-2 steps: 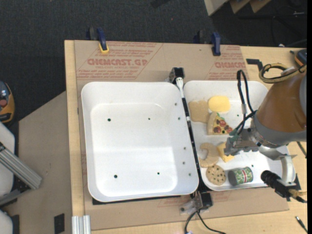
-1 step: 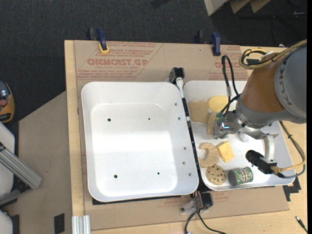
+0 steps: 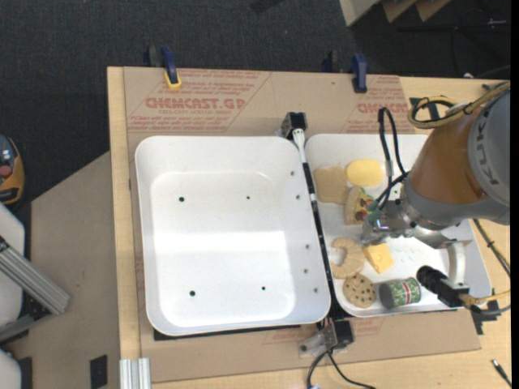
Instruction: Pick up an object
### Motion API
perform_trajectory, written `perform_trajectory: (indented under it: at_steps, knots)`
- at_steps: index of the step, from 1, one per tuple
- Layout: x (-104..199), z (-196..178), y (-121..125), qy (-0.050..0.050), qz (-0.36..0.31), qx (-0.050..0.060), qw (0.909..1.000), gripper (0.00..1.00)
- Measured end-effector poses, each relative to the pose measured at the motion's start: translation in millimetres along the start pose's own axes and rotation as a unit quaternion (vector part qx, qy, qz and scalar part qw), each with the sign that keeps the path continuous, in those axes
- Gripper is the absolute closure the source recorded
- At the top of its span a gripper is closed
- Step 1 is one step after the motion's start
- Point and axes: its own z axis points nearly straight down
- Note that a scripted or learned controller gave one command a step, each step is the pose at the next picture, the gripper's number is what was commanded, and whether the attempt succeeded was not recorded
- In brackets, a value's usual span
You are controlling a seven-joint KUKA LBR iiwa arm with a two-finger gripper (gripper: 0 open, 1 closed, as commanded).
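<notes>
I saw the gripper point(image 3: 378, 227) low in the right bin point(image 3: 478, 272), right of centre frame, above the cheese wedge point(image 3: 379, 258). I could not tell its state.

This looks like a robotics lab or test workshop rather than a home. A brown board point(image 3: 243, 96) printed with "CHEMCAST" serves as the bench top, held by blue clamps point(image 3: 169, 61) at its far edge, and two white bins point(image 3: 162, 217) sit on it above dark carpet point(image 3: 122, 14). The grey and orange robot arm point(image 3: 458, 164), loose black cables point(image 3: 388, 140) and an aluminium rail point(image 3: 32, 278) at the left point to an experimental rig.
</notes>
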Motion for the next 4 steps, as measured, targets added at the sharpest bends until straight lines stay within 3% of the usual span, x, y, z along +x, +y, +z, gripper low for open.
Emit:
perform_trajectory:
  at_steps: [1, 2, 3, 4]
  knots:
    - [60, -85, 56, -0.001, -0.005, -0.008, 1.0000, 1.00]
    - [56, -80, 52, -0.001, -0.001, -0.002, 1.0000, 0.00]
    - [1, 15, 51, -0.001, 0.001, -0.001, 1.0000, 0.00]
    - [3, -2, 53, -0.002, -0.001, -0.006, 1.0000, 1.00]
